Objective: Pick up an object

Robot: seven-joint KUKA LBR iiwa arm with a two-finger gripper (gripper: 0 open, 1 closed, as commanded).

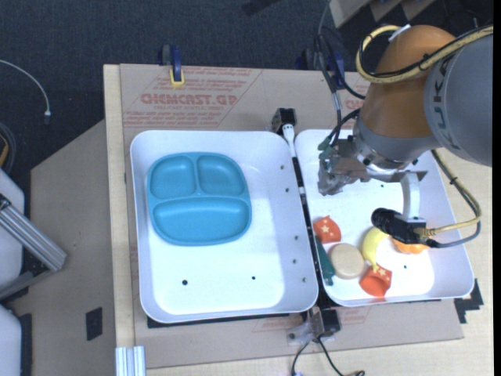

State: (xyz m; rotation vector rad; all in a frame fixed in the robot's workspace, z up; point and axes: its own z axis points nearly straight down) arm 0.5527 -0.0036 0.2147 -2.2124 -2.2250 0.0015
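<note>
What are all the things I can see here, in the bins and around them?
Divided plate: one, blue, three compartments, in the left bin.
Left bin: one, white, shallow, on the bench.
Right bin: one, white, beside the left bin.
Round orange-red piece: one, at the right bin's left side.
Tan round piece: one, beige, near the right bin's front.
Yellow piece: one, right of the tan one.
Red piece: one, at the right bin's front edge.
Orange piece: one, partly hidden behind a black part.
Clamp: one, blue and yellow, at the board's far edge.
Gripper: one, grey, over the right bin's far half.
</note>
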